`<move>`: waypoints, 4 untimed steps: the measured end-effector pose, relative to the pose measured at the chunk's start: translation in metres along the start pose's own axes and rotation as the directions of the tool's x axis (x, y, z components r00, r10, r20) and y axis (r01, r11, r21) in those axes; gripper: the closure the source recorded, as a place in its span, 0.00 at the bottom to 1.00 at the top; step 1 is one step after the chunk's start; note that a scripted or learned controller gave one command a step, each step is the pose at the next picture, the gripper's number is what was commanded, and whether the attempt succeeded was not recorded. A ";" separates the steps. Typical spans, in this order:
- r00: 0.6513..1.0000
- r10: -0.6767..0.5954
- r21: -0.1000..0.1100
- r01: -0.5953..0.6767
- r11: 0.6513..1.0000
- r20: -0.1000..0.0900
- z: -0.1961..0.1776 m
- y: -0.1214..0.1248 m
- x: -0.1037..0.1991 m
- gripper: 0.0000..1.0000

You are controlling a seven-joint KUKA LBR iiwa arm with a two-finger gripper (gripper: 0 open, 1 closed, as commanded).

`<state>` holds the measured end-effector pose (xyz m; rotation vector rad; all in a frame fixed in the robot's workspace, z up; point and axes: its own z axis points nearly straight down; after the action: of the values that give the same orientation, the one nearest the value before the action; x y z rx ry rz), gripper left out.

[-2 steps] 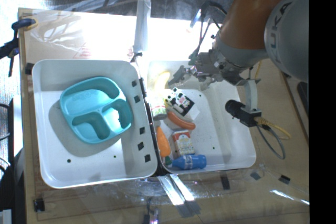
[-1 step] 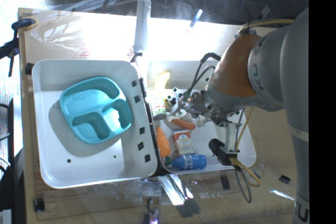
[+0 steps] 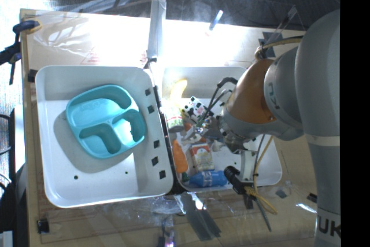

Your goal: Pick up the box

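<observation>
You're looking at the gripper (image 3: pixel 199 131) reaching down into the right bin (image 3: pixel 272 173), just above the box (image 3: pixel 202 158), which is lying near that bin's front wall beside a blue bottle (image 3: pixel 208 179). You cannot tell its grip state here. A teal tray (image 3: pixel 104 121) is sitting in the left bin (image 3: pixel 52 182).

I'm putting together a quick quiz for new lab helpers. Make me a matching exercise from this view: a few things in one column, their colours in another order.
Things:
1. divided tray
2. bottle
3. band above the wrist
4. left bin

Colours:
a. white
b. orange
c. turquoise
d. blue

Pairs: 1-c, 2-d, 3-b, 4-a
</observation>
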<state>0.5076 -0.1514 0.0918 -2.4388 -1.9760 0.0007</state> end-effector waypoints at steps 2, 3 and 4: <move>0.997 -0.080 -0.001 0.080 0.997 0.001 -0.089 -0.028 0.016 1.00; 0.995 -0.098 -0.003 0.098 0.995 0.002 -0.099 -0.032 0.003 1.00; 0.994 -0.114 -0.002 0.114 0.994 0.002 -0.092 -0.019 0.012 1.00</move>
<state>0.4920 -0.1360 0.1839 -2.3242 -2.1135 0.0009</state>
